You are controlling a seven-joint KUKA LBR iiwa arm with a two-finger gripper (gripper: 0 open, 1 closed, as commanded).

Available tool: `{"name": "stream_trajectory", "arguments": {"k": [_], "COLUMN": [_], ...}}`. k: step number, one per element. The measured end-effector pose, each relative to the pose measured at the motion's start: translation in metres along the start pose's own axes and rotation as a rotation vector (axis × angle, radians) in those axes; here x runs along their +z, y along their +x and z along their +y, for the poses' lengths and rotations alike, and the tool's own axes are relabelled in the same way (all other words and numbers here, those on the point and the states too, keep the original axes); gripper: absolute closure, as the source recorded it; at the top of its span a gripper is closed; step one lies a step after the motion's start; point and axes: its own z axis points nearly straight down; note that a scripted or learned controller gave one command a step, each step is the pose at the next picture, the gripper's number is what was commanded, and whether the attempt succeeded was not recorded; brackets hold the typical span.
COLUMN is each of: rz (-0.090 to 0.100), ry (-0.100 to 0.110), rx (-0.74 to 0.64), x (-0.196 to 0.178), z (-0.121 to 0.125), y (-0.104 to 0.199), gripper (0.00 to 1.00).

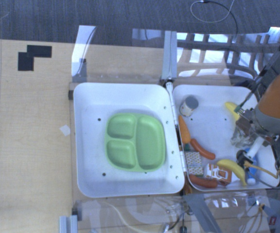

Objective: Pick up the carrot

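The wooden surface [33,144] carries two white bins: the left bin [89,130] holds a green divided plate [136,141], and the right bin [213,115] holds the clutter. The arm [278,98] hangs over the right bin's 3 o'clock edge, with its jaws [242,137] too blurred to tell whether they are apart or together. The carrot [183,130] lies against that bin's 9 o'clock wall, long axis running 12 to 6, beside a sausage [202,149].

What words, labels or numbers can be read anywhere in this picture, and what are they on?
No text can be read.
The small red and white packet in the right bin carries print, too blurred to read.
The checkered packet beside it shows a pattern, no legible words.
The black block shapes on the bench are marks, not letters.
The carrot and the green tray bear no label.
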Motion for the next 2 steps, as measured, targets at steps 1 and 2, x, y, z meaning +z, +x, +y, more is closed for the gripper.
{"name": "stream_trajectory", "arguments": {"k": [1, 2], "rz": [-0.003, -0.003], "ry": [0.004, 0.002], "rx": [0.133, 0.269], "x": [-0.113, -0.255], "z": [0.032, 0.024], "y": [0.044, 0.005], "gripper": [1.0, 1.0]}}
